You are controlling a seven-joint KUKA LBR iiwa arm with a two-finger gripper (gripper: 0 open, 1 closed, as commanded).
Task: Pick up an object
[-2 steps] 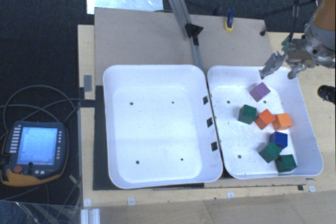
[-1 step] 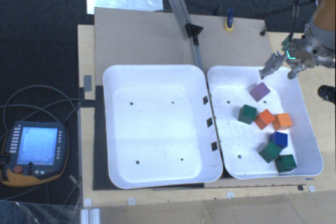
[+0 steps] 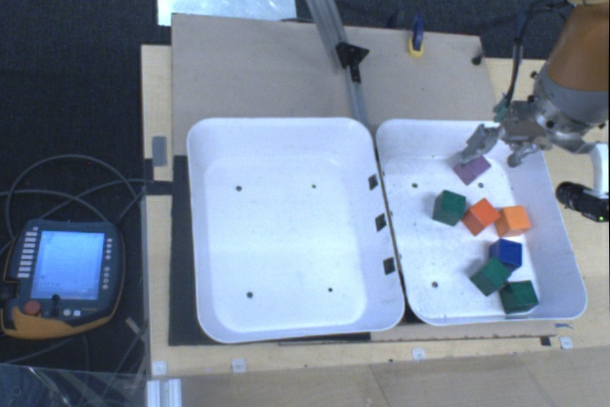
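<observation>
Blocks bunched low in the right bin (image 3: 562,243), nearest the camera: dark green cube (image 3: 519,296) by the front rim, second dark green one (image 3: 490,275) just beside, blue cube (image 3: 507,253) touching above. Further back, two orange cubes (image 3: 481,215) (image 3: 514,220) side by side, a green cube (image 3: 449,207) just to their left. Furthest in, purple block (image 3: 471,170) lying flat on the bin floor, not lifted. Gripper (image 3: 502,146) right over it, fingers spread, one tip by the purple block's far edge, nothing between them. Left bin (image 3: 205,205) alongside. Pick not yet made: approach looks about done; closing, gripping and lifting all remain. Likely target, judging by position, that purple block.
</observation>
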